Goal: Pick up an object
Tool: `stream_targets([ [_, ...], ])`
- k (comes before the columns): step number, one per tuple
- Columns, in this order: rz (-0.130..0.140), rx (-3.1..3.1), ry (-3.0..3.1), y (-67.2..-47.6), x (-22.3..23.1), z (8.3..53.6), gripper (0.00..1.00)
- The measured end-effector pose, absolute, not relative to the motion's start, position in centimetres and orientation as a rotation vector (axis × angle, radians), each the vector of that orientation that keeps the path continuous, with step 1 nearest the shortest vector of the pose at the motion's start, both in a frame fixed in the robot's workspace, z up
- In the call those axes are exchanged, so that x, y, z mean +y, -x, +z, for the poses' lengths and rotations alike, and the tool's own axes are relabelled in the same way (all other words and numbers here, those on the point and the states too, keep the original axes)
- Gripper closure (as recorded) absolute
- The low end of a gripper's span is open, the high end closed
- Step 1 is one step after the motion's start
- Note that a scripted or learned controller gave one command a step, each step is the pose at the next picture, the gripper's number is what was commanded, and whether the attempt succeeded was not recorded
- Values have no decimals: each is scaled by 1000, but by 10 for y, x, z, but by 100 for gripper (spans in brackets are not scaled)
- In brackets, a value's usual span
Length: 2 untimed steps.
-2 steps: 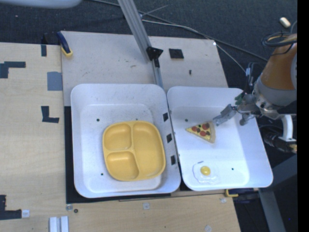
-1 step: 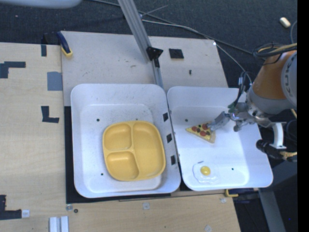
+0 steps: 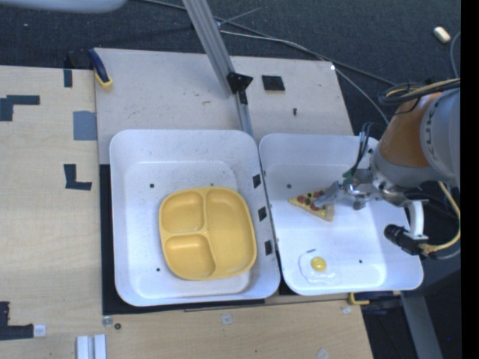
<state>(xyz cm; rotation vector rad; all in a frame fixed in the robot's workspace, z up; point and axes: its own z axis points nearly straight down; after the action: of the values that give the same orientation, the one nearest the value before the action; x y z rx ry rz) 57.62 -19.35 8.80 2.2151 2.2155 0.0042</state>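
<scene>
Pale wooden bench [image 3: 45, 223] bearing two shallow white bins. In the left white bin [image 3: 123, 200], a yellow three-compartment plastic plate [image 3: 207, 232]. In the right white bin [image 3: 389, 271], a toy pizza slice [image 3: 314, 205] near centre, a toy fried egg [image 3: 317, 266] at six o'clock. Two-finger gripper [image 3: 329, 194] low at the slice's three o'clock edge, touching; opening impossible to tell. Nothing lifted yet; grasp and raise remaining.

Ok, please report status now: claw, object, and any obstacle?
Claw low in right bin, at pizza slice. Grip unconfirmed. Fried egg nearby, apart. Yellow tray in left bin.
</scene>
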Motion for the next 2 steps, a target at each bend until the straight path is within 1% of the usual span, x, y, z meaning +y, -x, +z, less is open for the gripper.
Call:
stream_targets([
  [1,7,2215,-2211,-577,-193,101,100],
  [2,2,2220,-2219,-571,-200,151,100],
])
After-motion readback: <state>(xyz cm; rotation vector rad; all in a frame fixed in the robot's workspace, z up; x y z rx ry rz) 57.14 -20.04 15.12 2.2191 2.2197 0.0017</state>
